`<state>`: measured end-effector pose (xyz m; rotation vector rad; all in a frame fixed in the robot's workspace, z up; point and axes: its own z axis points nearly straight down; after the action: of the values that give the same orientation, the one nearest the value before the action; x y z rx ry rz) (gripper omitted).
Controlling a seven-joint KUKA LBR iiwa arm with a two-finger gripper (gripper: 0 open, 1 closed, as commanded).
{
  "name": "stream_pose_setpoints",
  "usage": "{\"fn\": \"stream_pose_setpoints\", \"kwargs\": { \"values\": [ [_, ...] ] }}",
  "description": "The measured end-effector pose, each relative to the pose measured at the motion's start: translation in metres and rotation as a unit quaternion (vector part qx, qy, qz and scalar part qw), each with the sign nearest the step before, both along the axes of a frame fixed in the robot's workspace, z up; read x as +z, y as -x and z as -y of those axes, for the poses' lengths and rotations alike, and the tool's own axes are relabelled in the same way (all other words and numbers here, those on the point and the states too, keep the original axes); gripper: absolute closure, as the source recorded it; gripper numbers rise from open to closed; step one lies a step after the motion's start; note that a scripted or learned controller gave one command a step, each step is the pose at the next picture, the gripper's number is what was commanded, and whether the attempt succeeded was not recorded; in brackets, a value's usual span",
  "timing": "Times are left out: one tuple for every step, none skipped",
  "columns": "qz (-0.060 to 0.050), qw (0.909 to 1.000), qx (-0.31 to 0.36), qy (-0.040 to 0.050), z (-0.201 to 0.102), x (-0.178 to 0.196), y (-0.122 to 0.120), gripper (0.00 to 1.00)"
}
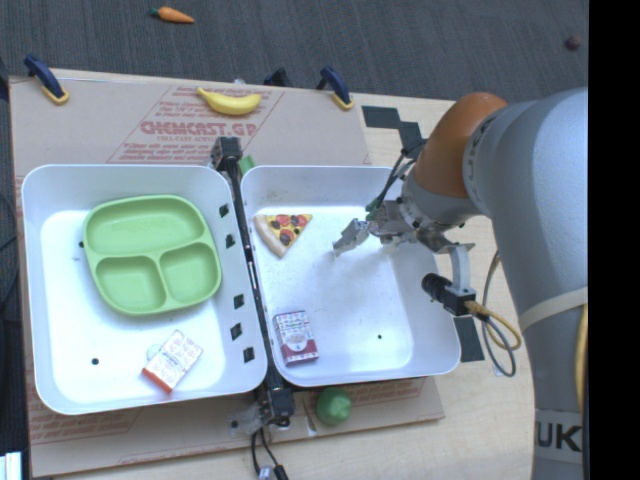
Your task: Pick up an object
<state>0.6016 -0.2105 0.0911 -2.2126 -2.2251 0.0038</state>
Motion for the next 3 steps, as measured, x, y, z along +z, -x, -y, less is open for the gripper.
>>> {"fn": "stream_pose_setpoints", "kwargs": {
  "values": [
    [0.001, 1.0, 0.002, -0.0004, -0.001, 0.011, -0.001, 1.0],
    [0.002, 1.0, 0.0, 0.0, 0.0, 0.066, -0.032, 1.0],
    [0.002, 1.0, 0.0, 0.0, -0.001, 0.043, -0.055, 1.0]
  ]
}}
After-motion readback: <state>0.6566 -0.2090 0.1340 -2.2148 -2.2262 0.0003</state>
